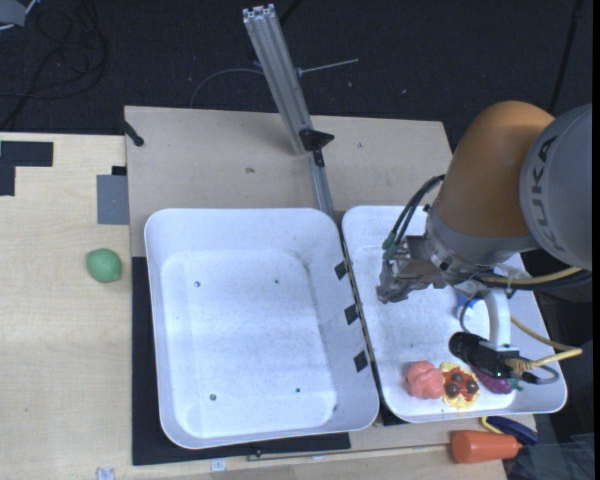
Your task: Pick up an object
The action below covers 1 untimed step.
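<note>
The grey arm (pixel 500 183) with its orange band comes in from the right and hangs over the right bin (pixel 405 340). Its pincer (pixel 392 286) is above the left part of this bin, near the wall which it shares with the left bin (pixel 240 318). From this angle I cannot tell if the pincer is spread or pressed together, and nothing is seen inside it.

The objects to pick lie in the near corner of the right bin, well apart from the pincer. There is a pink lumpy object (pixel 424 379), and just beside it on the right a small yellow and red object (pixel 461 388); the two seem to touch. A purple object (pixel 498 380) lies further right, close to the bin's rim.

Outside the bins, a green ball (pixel 104 265) rests on the bench (pixel 40 348), left of the left bin. An orange object (pixel 483 446) lies on the bench just in front of the right bin. Behind the bins a metal rail (pixel 280 73) stands tilted.
</note>
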{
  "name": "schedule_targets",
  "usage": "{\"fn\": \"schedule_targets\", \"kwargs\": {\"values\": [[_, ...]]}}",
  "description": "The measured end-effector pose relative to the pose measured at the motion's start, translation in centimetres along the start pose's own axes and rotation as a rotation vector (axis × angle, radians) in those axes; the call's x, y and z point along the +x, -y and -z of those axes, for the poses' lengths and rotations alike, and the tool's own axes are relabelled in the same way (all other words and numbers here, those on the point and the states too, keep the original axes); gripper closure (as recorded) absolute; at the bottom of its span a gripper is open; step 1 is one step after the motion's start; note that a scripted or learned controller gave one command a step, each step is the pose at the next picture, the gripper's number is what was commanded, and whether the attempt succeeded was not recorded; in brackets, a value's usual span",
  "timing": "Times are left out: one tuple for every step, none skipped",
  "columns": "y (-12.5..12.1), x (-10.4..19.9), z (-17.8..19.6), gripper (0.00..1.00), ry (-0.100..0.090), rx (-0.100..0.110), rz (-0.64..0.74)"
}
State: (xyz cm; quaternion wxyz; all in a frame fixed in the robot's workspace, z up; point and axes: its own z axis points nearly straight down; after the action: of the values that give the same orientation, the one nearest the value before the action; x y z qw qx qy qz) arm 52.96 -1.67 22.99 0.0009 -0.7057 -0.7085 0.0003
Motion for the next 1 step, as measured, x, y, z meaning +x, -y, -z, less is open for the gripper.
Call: {"fn": "schedule_targets", "kwargs": {"values": [[0.35, 4.51, -0.78, 1.0, 0.0, -0.001, -0.001]]}}
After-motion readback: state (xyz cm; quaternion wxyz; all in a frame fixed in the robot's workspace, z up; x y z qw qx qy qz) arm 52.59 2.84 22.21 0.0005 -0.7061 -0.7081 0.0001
